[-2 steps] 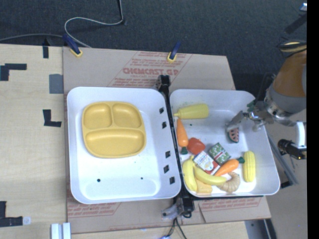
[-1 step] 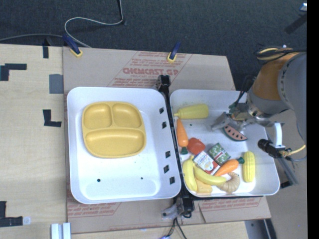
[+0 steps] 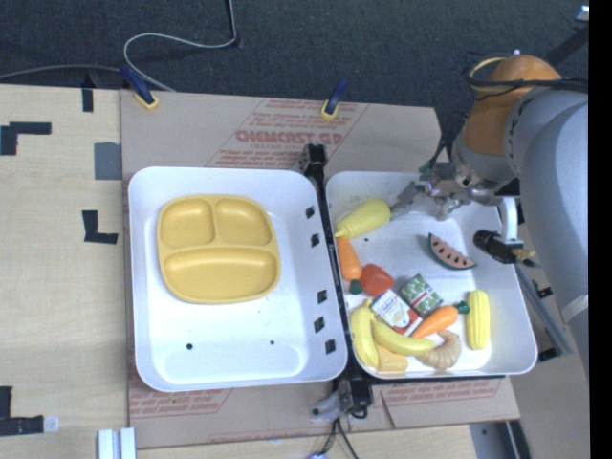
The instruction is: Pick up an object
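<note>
The right bin (image 3: 497,360) holds several toy foods. A yellow squash (image 3: 363,220) lies at its upper left and a watermelon slice (image 3: 449,252) sits right of the middle. Lower down lie an orange carrot (image 3: 349,258), a red pepper (image 3: 376,278), two small boxes (image 3: 406,301), a second carrot (image 3: 435,321), a corn cob (image 3: 477,318), a banana (image 3: 387,335) and a tan piece (image 3: 440,352). My gripper (image 3: 426,193) hangs low over the bin's upper part, just right of the squash's tip and above the watermelon slice. Nothing is seen held in it.
The left bin (image 3: 153,352) carries a yellow divided plate (image 3: 218,248). A black divider (image 3: 323,247) runs between the bins. The grey arm (image 3: 555,189) with its orange band (image 3: 497,113) covers the right bin's far right rim. Cardboard (image 3: 277,132) lies under both bins.
</note>
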You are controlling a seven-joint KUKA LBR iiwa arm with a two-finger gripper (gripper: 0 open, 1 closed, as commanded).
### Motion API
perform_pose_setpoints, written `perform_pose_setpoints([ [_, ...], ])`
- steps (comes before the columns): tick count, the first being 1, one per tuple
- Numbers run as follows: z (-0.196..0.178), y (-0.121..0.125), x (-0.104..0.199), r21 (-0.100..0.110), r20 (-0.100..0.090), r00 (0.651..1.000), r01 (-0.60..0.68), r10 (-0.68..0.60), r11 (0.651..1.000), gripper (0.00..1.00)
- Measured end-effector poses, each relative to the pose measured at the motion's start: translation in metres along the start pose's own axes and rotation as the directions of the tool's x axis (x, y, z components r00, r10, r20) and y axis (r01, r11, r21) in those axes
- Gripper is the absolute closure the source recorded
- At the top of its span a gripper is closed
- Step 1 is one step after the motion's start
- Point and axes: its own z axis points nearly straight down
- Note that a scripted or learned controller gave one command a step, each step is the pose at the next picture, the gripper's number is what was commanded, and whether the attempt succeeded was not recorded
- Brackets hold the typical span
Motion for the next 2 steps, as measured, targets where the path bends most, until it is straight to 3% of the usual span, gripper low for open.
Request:
perform_pose_setpoints([
  [1,0.000,-0.021,0.046,0.003,-0.001,1.000,-0.001,0.001,1.000,0.00],
  [2,0.000,-0.087,0.061,0.003,-0.001,1.000,-0.003,0.003,1.000,0.00],
])
